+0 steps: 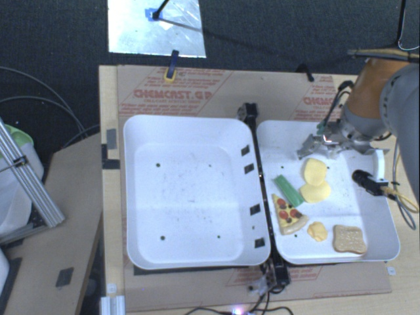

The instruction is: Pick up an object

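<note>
My metal end effector hovers above the right white bin; finger spread unclear. The pale yellow round toy lies just below it.

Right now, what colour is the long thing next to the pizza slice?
Green. The long piece lies in the right bin, just above the pizza slice, shown in the camera view.

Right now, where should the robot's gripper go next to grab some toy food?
Probably a short move down toward the camera-near side. The gripper hangs over the right white bin, just beyond the round pale yellow toy food piece. That piece is the closest one, with some bare floor around it.
</note>
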You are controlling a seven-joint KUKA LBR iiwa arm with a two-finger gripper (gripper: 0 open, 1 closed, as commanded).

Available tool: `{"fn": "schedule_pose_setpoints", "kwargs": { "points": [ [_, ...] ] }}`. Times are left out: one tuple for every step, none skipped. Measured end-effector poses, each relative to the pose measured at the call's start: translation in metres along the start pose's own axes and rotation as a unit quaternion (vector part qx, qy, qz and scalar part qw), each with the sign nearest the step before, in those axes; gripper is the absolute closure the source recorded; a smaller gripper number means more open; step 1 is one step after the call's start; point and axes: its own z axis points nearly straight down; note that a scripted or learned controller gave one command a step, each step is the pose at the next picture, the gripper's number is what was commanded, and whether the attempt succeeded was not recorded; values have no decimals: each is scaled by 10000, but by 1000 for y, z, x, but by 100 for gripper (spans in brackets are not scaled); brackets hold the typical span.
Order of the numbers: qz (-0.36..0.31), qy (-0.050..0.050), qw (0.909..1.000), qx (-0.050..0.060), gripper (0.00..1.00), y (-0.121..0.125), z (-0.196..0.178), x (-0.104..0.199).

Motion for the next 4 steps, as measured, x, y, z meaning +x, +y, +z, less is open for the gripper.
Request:
{"fn": "schedule_pose_setpoints", "kwargs": {
  "points": [
    [41, 6, 10000, 51, 0, -78, 1, -21],
    [-41, 20, 10000, 5, 0, -30, 0, 70],
    [19, 9, 10000, 34, 0, -100, 0, 79],
    [-43, 16, 10000, -63, 0, -16, -107, 150]
  ]
}}
